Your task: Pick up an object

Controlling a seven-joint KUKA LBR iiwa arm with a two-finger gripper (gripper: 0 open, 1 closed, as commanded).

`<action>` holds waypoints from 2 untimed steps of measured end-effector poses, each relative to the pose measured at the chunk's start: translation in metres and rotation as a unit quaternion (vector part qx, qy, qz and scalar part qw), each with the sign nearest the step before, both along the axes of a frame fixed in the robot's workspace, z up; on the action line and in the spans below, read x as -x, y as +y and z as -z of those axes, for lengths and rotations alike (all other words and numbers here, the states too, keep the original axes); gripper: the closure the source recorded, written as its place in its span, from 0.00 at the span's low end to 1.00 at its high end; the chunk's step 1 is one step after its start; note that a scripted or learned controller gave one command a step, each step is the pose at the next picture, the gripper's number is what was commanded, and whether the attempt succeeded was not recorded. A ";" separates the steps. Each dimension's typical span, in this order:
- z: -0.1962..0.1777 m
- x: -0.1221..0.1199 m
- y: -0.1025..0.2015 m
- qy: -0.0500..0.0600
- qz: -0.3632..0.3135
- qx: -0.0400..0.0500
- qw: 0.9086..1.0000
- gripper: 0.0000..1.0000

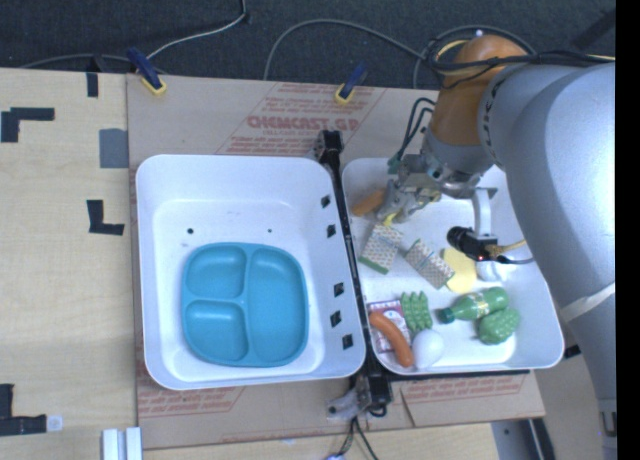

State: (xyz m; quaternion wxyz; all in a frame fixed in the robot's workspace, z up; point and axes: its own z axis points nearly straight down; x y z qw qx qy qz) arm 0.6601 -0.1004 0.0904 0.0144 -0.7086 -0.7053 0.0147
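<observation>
The gripper [402,200] hung low in the right bin [530,343], above a grey grater [381,246]; whether its jaws were wide, I cannot tell.

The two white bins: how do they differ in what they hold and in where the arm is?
The left bin holds one thing, a blue divided plate lying flat; the right bin holds a jumble of small things, among them a green bottle and an orange sausage. The gripper hangs over the right bin's far end, not over the left bin. Both are shallow, white and side by side.
</observation>
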 end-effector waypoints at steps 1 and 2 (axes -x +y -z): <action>-0.095 0.055 0.016 -0.021 -0.003 0.000 1.000 1.00; -0.094 0.056 0.016 -0.020 -0.003 0.000 1.000 0.00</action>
